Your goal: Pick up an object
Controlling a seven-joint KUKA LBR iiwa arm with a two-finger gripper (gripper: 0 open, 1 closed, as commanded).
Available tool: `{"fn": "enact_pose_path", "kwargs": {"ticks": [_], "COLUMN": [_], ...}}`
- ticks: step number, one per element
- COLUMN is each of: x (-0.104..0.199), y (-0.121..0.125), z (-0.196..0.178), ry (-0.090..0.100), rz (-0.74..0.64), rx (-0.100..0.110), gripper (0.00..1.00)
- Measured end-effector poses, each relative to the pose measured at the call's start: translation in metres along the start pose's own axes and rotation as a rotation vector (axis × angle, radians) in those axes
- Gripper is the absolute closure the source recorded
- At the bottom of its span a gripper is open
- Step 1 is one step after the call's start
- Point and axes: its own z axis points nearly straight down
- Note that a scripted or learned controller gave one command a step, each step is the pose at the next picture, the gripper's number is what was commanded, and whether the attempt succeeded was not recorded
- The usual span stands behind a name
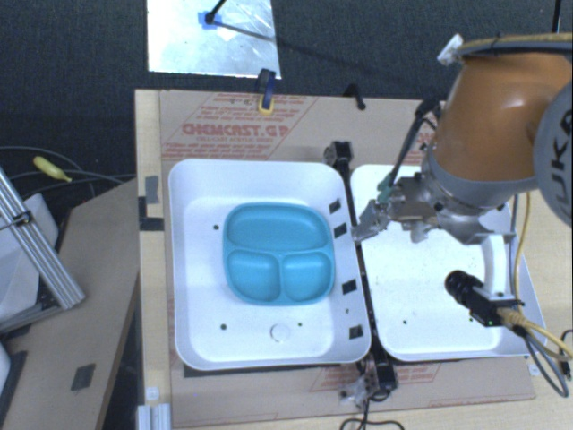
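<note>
target: blue divided plate (277, 251) sits mid left bin (192, 240), well left of the divider.
risk: I reckon a shallow plate gives fingers nothing to bite, likely slips.
gripper (372, 222): over the divider, can't tell its state.
arm (506, 124): reaching in from the right.

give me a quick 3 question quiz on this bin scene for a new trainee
1. True or false: the blue divided plate lies in the left bin.
2. How many compartments does the plate have? A) two B) three C) five
3. Fill in: the arm hangs over the ____ bin.

Key:
1. True.
2. B: one wide compartment at the far side, two smaller ones nearer the camera.
3. Right. The gripper sits near the divide between the bins, and nothing shows between its fingers.
</note>
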Motion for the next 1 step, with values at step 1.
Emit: {"fn": "enact_pose_path", "kwargs": {"ticks": [1], "x": [0.0317], "y": [-0.0002], "z": [-0.0217], "ry": [0.000], "rz": [-0.002], "rx": [0.003], "gripper": [0.00]}}
